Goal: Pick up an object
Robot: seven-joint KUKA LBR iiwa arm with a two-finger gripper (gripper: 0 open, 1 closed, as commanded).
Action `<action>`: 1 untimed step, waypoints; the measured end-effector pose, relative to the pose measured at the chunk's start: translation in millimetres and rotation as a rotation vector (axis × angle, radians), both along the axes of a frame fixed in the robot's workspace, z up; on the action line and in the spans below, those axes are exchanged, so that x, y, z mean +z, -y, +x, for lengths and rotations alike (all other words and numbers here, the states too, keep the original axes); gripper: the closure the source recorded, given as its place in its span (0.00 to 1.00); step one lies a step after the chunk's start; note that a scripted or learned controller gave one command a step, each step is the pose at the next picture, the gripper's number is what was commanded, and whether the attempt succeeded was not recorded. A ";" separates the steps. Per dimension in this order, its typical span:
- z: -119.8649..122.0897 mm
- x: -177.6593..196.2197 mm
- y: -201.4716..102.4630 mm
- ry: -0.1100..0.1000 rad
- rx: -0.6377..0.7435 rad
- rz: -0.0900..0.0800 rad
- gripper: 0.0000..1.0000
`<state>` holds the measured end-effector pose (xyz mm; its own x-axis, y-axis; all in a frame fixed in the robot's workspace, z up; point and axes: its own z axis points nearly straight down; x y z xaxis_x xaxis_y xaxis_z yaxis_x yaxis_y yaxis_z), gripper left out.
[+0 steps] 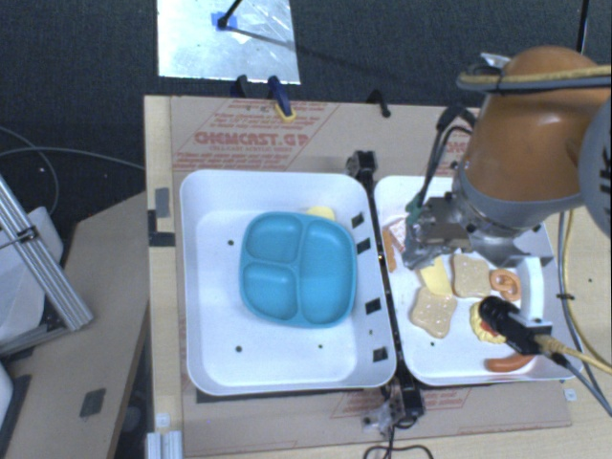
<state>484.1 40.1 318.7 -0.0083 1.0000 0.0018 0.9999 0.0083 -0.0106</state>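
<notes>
The gripper (413,251) hangs low over the left part of the right bin (402,352); whether it is spread or pinching anything cannot be told. Toy food lies just beside it: a yellow piece (436,277), two bread slices (432,312), a pretzel (505,283), a sausage (509,362). A blue divided plate (296,268) sits in the left bin (206,352).

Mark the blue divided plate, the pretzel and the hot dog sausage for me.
blue divided plate (296,268): camera view, on the central ridge between compartments.
pretzel (504,283): camera view, on its middle.
hot dog sausage (510,362): camera view, mid-length.
</notes>
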 end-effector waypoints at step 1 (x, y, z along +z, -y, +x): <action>3.3 69.2 -24.6 0.019 -0.001 0.000 1.00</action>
<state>487.5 64.7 387.9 -0.0070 1.0000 0.0021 0.9999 0.0070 0.0083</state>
